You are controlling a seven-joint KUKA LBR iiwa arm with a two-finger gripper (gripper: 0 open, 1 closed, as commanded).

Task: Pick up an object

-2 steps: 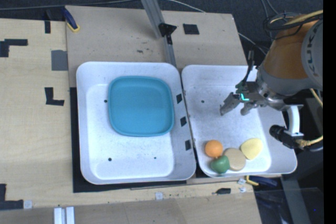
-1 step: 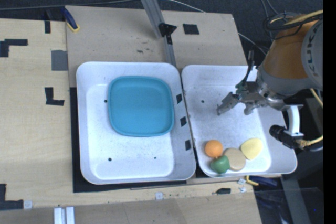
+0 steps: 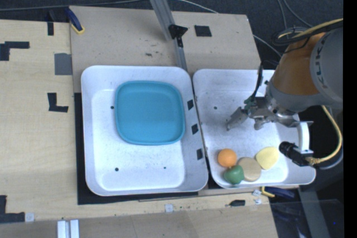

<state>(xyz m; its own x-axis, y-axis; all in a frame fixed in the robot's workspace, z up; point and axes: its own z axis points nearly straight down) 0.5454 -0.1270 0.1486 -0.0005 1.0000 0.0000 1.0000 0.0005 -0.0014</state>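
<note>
In the right bin (image 3: 206,92), over its bare middle, the gripper (image 3: 245,118) hangs with jaws spread apart and nothing between them. One finger (image 3: 235,119) sticks out left toward the bin's centre, the other is shorter in this view and partly tucked under the wrist. Arm (image 3: 304,72) comes in from the right, grey with the orange band, and covers the bin's right rim.

Task's candidates sit bunched in the near right corner of that bin: orange ball (image 3: 226,158), green ball (image 3: 234,175), tan piece (image 3: 250,169), yellow piece (image 3: 267,157). They touch or nearly touch each other (likely rolled or got pushed into the corner, hence the tight cluster). Gripper is apart from all of them, up-frame of the group, so no grasp yet; I'd judge this as the approach stage. Tight packing probably makes a clean pinch hard, with neighbours in the way of the fingers. Orange ball is the most exposed, on the cluster's left edge.

Left bin (image 3: 89,120) holds a blue plate (image 3: 149,112), flat, roughly centred, well apart from the gripper. Both bins sit on the counter (image 3: 33,136).

Hard to tell: gripper height above the bin floor (slanted view, no clear shadow), exact shapes of the tan and yellow pieces, and whether green ball sits partly under the tan one. A black part with cable (image 3: 294,154) near the yellow piece overlaps the bin's right edge.
</note>
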